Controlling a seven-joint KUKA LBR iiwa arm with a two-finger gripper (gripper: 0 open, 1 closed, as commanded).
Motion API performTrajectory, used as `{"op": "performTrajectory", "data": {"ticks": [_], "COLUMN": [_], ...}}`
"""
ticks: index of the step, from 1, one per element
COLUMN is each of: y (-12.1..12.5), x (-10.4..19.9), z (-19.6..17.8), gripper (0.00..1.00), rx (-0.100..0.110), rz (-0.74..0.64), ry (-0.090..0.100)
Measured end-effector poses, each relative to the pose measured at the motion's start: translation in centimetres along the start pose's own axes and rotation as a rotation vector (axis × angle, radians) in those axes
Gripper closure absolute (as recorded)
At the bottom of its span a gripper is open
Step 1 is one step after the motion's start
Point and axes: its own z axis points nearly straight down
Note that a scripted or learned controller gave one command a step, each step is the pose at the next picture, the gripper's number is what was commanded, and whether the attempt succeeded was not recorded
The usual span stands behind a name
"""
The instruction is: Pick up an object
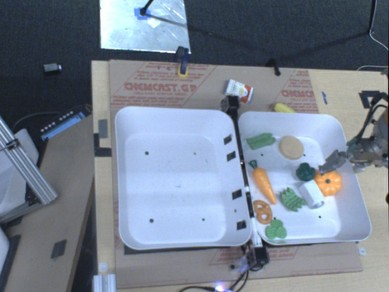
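Two white bins sit side by side; the left bin (176,175) is bare, and the right bin (340,224) at the lower right holds all the toy food. The gripper (334,160) hangs at the right edge over the orange pumpkin (329,184); how wide it is open, I cannot tell. Crowded around are one carrot (261,184), one pretzel (263,210), one tan cookie (291,147), one white block (312,193) and four green pieces.

A bunch of toy foods is scattered around the carrot (262,184): pretzel (263,210) just below, tan cookie (291,147) up-right, orange pumpkin (329,184) and white cylinder (312,194) off to its right.
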Motion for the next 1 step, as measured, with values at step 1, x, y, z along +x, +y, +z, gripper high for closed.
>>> {"op": "performTrajectory", "data": {"ticks": [1], "y": [1.32], "x": [6.76], "z": [12.23], "gripper": [0.00], "rx": [-0.010], "rz": [-0.002], "ry": [0.000]}}
